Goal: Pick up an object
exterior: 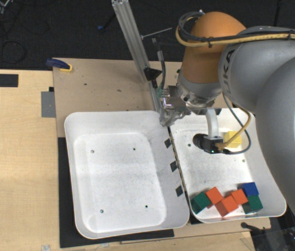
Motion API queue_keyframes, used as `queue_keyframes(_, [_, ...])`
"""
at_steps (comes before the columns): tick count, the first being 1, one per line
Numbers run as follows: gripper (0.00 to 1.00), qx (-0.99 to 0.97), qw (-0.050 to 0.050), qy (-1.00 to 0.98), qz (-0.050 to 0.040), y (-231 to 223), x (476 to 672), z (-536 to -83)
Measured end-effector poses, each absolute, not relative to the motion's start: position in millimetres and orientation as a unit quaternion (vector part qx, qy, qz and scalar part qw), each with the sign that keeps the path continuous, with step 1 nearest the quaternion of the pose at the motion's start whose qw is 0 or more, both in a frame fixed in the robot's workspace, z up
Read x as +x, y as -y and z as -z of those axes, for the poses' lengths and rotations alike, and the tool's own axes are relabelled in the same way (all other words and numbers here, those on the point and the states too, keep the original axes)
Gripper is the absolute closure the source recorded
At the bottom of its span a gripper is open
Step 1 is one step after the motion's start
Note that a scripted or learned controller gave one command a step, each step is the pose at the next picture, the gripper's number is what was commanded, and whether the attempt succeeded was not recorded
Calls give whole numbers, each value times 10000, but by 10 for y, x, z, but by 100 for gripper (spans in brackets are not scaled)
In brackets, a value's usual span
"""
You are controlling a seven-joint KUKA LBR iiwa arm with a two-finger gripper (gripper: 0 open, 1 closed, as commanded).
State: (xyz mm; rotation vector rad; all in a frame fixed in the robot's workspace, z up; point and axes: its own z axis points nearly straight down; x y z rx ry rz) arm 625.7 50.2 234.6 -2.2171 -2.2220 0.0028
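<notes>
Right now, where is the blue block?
In the camera view, the blue block lies in the right bin near its front right corner, just behind a green block and beside an orange block.

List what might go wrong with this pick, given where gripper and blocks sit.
1. The gripper hangs over the rim between the bins, away from the blocks, so it could hit the rim or grasp nothing.
2. The blocks sit packed in a corner of the right bin; neighbours and wall may obstruct a grasp.
</notes>
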Motion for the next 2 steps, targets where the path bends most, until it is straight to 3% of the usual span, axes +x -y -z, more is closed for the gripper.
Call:
queue_keyframes(1, [100, -7062, 1, 7080, -3, -899, 6498, -2391])
queue_keyframes(2, [0, -7048, 9, 7094, -18, -906, 6484, -2386])
